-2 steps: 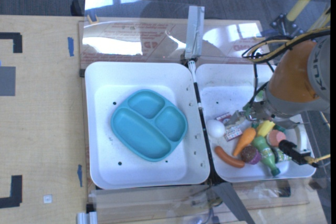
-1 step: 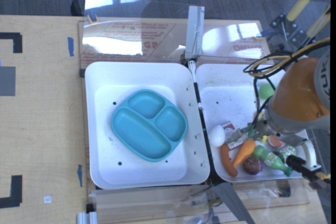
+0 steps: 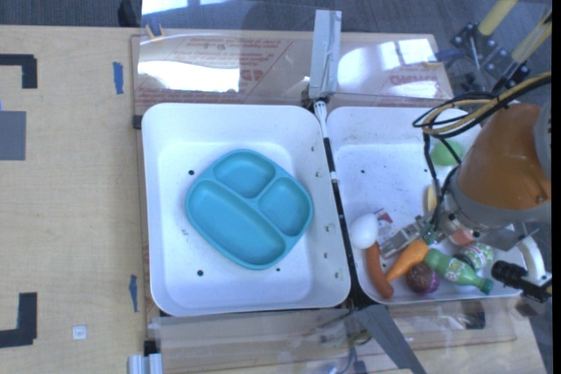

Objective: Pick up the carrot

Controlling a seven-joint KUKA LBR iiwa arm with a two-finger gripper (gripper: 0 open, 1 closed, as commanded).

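Carrot (image 3: 408, 259): lying in right bin (image 3: 368, 155), near its front wall, crowded by sausage (image 3: 378, 271), egg (image 3: 363, 231), green bottle (image 3: 458, 268). Tool (image 3: 424, 232): hovering just above; grasp state indeterminate. Risk: neighbours getting snagged instead, owing to crowding.

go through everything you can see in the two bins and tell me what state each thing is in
Divided plate: right way up, flat in the left bin.
Carrot: lying slanted in the right bin, under the gripper.
Sausage: lying flat beside the carrot.
Egg: resting at the sausage's top end.
Green bottle: on its side.
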